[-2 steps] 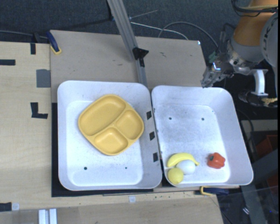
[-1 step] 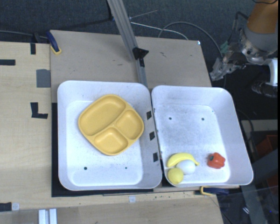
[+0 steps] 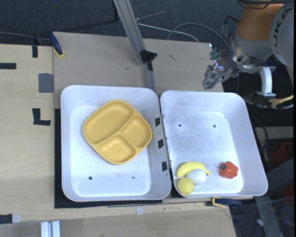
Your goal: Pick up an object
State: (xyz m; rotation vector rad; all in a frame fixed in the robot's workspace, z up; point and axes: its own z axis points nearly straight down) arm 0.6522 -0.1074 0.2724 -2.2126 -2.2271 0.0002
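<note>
Camera view, looking down at a slant on the bench (image 3: 103, 58): two shallow white bins sit side by side, touching along the middle. The left bin (image 3: 71, 181) holds a yellow divided plate (image 3: 117, 131) w/ three compartments, lying flat and turned at an angle, roughly centre to upper part of the bin. The right bin (image 3: 237, 107) has its stuff bunched at the near edge: a yellow banana (image 3: 189, 167) curved over a white egg-like ball (image 3: 200, 177), both touching; a yellow lemon (image 3: 185, 185) just beside them in the near-left corner; a small red pepper (image 3: 228, 170) a bit apart to the right, near the bin's right wall.

The arm comes in from the right, orange band up top, grey wrist below. The end effector (image 3: 213, 78) hangs over the bench just beyond the far rim of the right bin, near its far-right corner, well apart from the fruit at the near edge. Nothing is between its fingers; they look dark and close together, but can't tell for sure how wide they stand from here. A grey metal pole (image 3: 130, 21) slants down across the bench to the seam btw the two bins.
</note>
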